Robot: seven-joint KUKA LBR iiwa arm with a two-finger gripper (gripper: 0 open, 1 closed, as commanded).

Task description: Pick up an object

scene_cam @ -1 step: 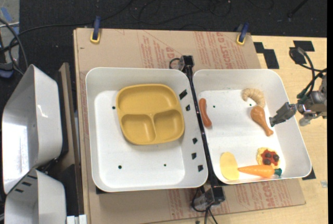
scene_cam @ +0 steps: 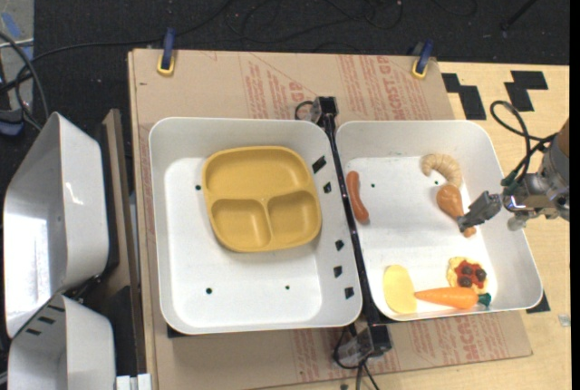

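Observation:
The right bin [scene_cam: 412, 143] holds several toy foods. A red-brown sausage [scene_cam: 358, 196] lies by its left wall. A pale curled pastry [scene_cam: 441, 166] sits near the back, with a brown rounded piece [scene_cam: 450, 199] just in front of it. At the front lie a yellow slice [scene_cam: 397, 287], an orange carrot [scene_cam: 447, 297] and a small tart with berries [scene_cam: 468, 272]. My gripper [scene_cam: 480, 210] reaches in over the bin's right side, low and just right of the brown piece, with nothing seen held in it.
The left bin [scene_cam: 181, 288] carries a yellow divided plate [scene_cam: 261, 198]. A black divider with clips [scene_cam: 340, 225] runs between the bins. The bins rest on a cardboard sheet [scene_cam: 272, 80] clamped at the back. White containers [scene_cam: 50, 216] stand off to the left.

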